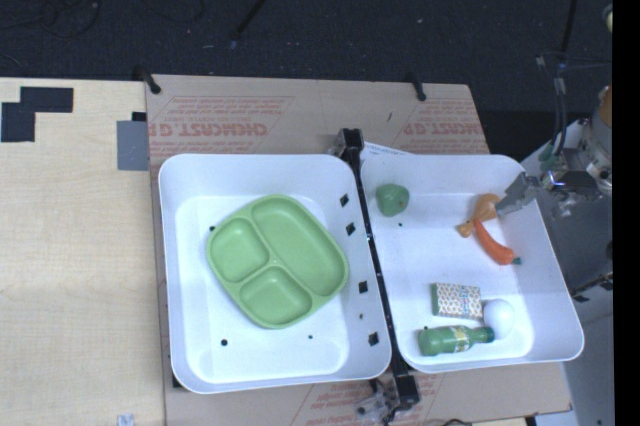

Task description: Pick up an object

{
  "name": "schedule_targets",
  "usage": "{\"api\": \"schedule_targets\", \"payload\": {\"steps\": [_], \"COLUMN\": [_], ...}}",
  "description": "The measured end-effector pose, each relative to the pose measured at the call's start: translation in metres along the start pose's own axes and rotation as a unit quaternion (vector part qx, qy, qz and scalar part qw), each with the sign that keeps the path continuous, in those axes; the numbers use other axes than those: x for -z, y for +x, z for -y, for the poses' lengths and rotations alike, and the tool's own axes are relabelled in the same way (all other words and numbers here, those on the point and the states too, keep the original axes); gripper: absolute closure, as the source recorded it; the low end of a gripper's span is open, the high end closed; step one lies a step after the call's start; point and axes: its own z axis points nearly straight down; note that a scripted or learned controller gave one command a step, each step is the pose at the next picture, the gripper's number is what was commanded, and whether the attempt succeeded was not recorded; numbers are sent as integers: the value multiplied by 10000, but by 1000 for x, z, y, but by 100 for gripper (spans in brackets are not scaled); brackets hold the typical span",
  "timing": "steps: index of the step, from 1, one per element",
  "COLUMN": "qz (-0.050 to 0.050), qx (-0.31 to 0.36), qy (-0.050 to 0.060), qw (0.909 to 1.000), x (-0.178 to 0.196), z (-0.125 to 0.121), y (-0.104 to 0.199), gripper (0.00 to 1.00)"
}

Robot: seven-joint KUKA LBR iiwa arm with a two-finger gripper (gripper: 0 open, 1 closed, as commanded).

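Note:
The right bin holds several objects. A round green fruit lies near its back left corner. An orange carrot-like piece lies at the back right. Toward the front are a small patterned box, a white egg and a green bottle on its side. My gripper reaches in over the right bin's right rim, its tip just right of the orange piece and slightly above it. Nothing shows held in it.
The left bin holds a green divided plate. A black divider bar runs between the bins. Brown cardboard lies under both bins, with a pale wooden bench top to the left.

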Motion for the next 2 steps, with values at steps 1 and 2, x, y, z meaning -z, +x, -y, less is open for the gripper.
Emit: {"api": "schedule_targets", "payload": {"steps": [1, 2], "qz": [10, 1], "qx": [11, 13], "qy": [-52, -23], "qw": [10000, 10000], "x": [6, -54], "z": [-2, 6], "y": [0, 5], "gripper": [0, 0]}}
